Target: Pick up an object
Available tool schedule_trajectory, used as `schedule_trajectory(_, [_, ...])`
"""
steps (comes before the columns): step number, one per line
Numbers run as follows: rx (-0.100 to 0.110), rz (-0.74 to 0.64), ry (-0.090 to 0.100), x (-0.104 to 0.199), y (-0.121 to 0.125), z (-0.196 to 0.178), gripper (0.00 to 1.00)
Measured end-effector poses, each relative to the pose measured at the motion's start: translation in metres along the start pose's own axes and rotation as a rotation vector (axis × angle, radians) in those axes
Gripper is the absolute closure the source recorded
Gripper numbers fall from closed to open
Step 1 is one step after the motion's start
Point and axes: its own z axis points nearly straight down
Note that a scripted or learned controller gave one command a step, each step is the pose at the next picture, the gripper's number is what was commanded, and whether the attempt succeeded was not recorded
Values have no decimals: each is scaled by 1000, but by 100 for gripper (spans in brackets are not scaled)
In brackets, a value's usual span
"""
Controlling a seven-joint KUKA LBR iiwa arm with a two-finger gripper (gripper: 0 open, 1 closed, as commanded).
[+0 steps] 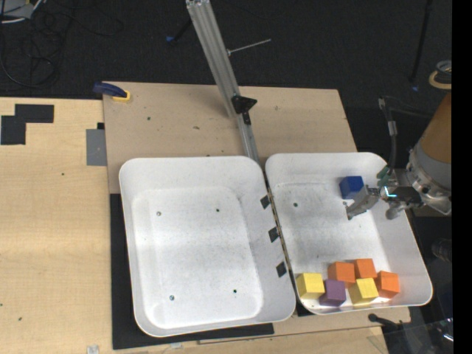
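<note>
My gripper (371,201) is over the right bin (310,169), in its upper right part, and my arm comes in from the right side of the view; I cannot tell from this picture how the gripper is set, because it is small and partly dark against the white floor. A blue cube (352,186) lies just beside the gripper, a little up and to the left of it; I cannot tell whether the gripper touches the cube, and I do not see the cube held by it; the cube seems to rest on the floor of the bin.

The other objects are well apart from the gripper, gathered in the lower right corner of the same bin; there is a yellow cube (311,283) at the left end of the group, a purple cube (335,292) just beside it, a second yellow cube (362,290) next to the purple one, and three orange cubes: one (341,271) behind the purple cube, one (364,267) beside that, and one (388,282) at the right end near the rim; they lie close together, several of them touching.

The left bin (193,242) stands beside the right one, and their rims meet in the middle; a slanted metal rail (216,54) rises behind the two bins on the wooden bench (51,220).
</note>
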Motion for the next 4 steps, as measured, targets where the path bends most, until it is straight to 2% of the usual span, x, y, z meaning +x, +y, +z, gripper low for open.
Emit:
schedule_trajectory(1, [-5,3,-1,-1,1,-2,0])
schedule_trajectory(2, [0,2,0,-3,5,43,0])
schedule_trajectory(4, [1,2,1,0,1,162,0])
